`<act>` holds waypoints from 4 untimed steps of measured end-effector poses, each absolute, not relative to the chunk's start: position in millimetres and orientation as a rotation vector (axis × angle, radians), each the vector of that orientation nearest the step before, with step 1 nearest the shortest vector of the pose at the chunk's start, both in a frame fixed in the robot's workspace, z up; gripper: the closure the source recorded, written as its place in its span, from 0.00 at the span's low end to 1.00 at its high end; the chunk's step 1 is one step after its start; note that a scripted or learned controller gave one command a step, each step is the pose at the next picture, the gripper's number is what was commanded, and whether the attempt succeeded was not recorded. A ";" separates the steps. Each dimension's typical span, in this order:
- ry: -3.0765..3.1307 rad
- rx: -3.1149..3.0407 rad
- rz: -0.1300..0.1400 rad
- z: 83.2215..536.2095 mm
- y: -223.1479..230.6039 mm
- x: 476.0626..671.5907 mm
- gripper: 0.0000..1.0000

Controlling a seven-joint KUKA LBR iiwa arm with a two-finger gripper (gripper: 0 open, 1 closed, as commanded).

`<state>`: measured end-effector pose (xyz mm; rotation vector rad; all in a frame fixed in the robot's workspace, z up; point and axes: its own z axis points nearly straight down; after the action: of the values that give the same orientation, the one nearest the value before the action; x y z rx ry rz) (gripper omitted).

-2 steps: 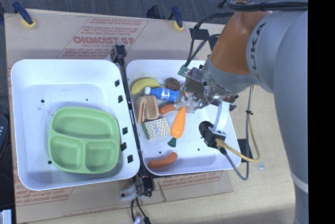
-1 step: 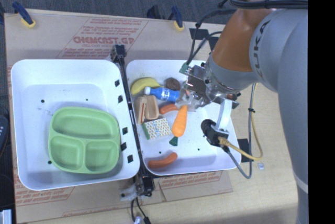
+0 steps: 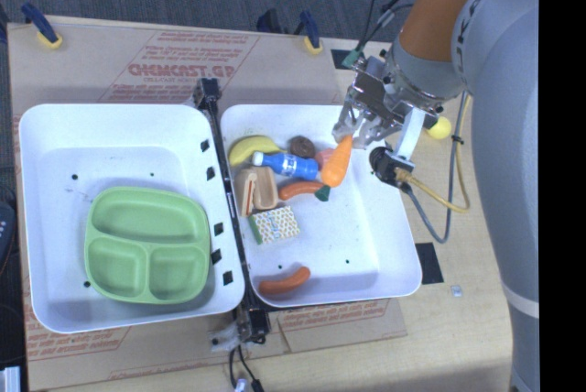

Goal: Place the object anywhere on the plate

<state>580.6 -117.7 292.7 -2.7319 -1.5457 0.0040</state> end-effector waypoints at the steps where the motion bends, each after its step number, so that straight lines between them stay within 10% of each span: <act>1: -1.556 -2.722 0.010 302.4 -116.6 580.7 1.00; 4: -1.586 -2.695 0.026 331.1 -114.0 580.9 1.00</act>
<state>580.9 -114.0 331.1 -2.6946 -1.5865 0.0256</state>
